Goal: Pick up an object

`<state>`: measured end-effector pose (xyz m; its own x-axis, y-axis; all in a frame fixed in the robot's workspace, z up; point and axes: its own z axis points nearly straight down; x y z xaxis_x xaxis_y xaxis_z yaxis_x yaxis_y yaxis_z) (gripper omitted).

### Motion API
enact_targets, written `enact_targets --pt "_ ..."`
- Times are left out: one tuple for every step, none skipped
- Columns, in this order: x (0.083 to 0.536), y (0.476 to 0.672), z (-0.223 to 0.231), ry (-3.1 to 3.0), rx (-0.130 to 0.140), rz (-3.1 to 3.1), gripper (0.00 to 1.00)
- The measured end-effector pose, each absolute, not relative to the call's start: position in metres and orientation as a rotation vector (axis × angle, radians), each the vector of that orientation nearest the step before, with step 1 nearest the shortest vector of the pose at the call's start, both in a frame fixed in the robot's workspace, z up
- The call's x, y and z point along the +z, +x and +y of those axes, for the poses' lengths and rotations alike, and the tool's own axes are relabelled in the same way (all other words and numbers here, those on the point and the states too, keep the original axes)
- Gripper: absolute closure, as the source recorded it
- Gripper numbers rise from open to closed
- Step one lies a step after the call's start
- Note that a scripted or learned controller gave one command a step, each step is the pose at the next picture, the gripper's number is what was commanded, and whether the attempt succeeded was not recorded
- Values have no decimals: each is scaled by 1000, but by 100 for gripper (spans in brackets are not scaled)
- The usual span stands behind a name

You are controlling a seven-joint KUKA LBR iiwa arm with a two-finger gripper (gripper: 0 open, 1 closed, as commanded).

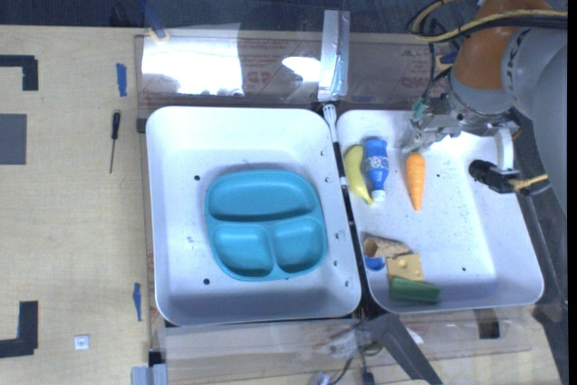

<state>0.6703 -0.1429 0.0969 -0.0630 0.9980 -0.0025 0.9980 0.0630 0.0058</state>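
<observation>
The pincer [431, 129] hangs in the right bin [469, 257] near its far rim, just above the top end of the carrot [415, 179]. Its metal fingertips point down toward the carrot's blunt end, but whether they are spread or pressed together I cannot tell; the parts are too small and glary. Nothing visibly sits between them, so I judge that no object is held yet.

The carrot lies lengthwise, tip pointing to 6 o'clock, with bare bin floor on both sides. That free room probably makes it the easiest target, and the pincer's spot at the carrot's 12 o'clock suits a descent onto it.

At the carrot's 9 o'clock lie a blue bottle [375, 168] and a banana [356, 174], touching each other and pressed close to the bin's left wall, which would leave little room for a finger on that side. Toward 6 o'clock, near the front rim, a cluster gathers: a brownish piece [386, 245], a yellow block [407, 267] and a green block [414, 289], crowded together.

The left bin [171, 140] holds a blue divided tray [265, 223] at its centre, well apart from the pincer. A screwdriver [114, 138] lies on the worktop [63, 239] at far 9 o'clock.
</observation>
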Motion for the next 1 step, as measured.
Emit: enact_targets --pt "185 595 -49 2279 4 2163 100"
